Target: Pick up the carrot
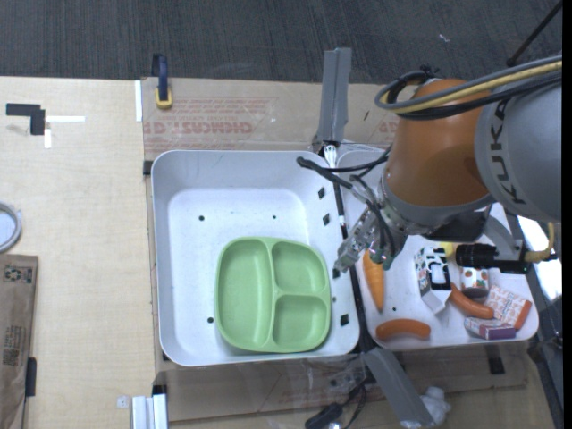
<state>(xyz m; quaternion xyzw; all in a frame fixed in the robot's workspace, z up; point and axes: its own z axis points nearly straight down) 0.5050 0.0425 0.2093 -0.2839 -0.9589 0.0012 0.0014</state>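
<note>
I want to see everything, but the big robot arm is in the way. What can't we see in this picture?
- Gripper, camera view: too small and tangled to tell whether it grips the carrot.
- Right bin: the arm covers its upper part.
- Small boxes: printing too tiny to read.
- Tape roll: cut by the left edge.

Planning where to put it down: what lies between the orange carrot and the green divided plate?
In the camera view, the two white bins' adjoining walls lie between the orange carrot and the green divided plate, with bare bin floor beside them.
</note>
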